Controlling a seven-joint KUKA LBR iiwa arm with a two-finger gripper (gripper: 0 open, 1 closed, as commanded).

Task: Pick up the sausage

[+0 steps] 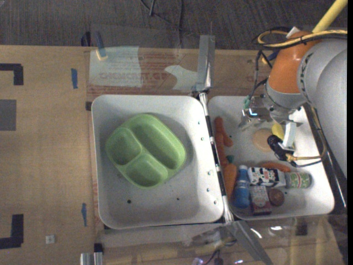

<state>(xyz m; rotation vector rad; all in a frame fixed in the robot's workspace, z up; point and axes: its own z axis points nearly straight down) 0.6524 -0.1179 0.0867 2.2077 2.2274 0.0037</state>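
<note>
The sausage [220, 130] is a reddish-brown stick lying lengthwise against the left wall of the right bin [322, 200], near its far end. A short reddish piece [226, 142] lies just below it. My gripper [251, 115] hangs over the far middle of the right bin, under the orange wrist band [287, 73]. It is to the right of the sausage and apart from it. Nothing shows in its grasp.
The left bin [110, 203] holds a green divided plate [145, 149]. In the right bin lie a carrot [230, 176], a blue bottle [241, 187], a milk carton [266, 176], a green-capped bottle [298, 180], a tan disc [262, 140] and a yellow item [277, 131].
</note>
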